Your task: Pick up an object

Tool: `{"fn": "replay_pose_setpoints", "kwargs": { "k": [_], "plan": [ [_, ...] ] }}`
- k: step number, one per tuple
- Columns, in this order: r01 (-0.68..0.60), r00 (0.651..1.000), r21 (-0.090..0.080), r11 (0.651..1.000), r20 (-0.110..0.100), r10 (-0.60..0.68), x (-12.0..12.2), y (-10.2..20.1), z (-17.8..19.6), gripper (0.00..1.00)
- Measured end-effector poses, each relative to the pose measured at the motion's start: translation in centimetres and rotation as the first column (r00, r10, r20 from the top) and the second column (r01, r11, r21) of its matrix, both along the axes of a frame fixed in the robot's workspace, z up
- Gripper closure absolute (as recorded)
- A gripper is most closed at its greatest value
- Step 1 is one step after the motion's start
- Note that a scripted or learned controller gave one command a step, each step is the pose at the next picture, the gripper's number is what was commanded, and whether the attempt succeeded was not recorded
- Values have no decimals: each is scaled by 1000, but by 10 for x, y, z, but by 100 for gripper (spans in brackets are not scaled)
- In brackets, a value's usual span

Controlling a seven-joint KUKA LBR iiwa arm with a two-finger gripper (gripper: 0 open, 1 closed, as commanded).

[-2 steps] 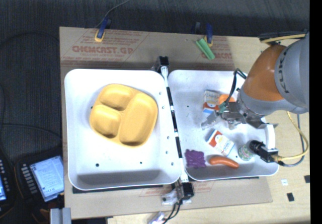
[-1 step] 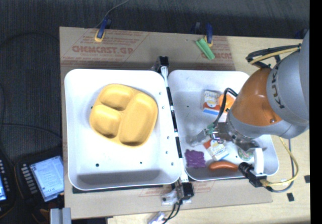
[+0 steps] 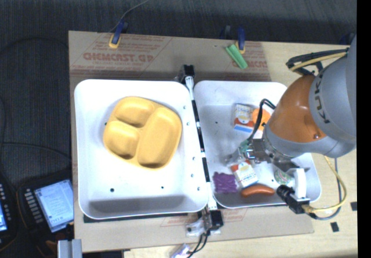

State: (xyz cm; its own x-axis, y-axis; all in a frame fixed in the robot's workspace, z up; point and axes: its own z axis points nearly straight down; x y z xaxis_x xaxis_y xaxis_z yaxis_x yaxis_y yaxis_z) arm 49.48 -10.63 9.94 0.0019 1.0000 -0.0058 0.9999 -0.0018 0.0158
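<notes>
Arm low inside right bin (image 3: 220, 91); gripper (image 3: 250, 155) just above small carton (image 3: 247, 174), purple item (image 3: 224, 182) beside it; finger opening cannot tell; nothing visibly lifted; pick pending

The arm (image 3: 313, 115) covers the right bin's (image 3: 220, 91) far side and runs off the right edge. The hand (image 3: 254, 152) lies mostly under the orange wrist, its state unreadable. A small carton (image 3: 244, 116) is half hidden behind the arm. Printing on the cartons is too small to read.
</notes>
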Motion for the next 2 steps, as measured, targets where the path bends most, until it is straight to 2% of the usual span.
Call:
{"fn": "replay_pose_setpoints", "kwargs": {
  "k": [1,2],
  "plan": [
    [-3,1000,6,1000,-15,3,-2,55,85,100],
    [-4,1000,7,1000,-17,4,-11,125,85,100]
  ]
}}
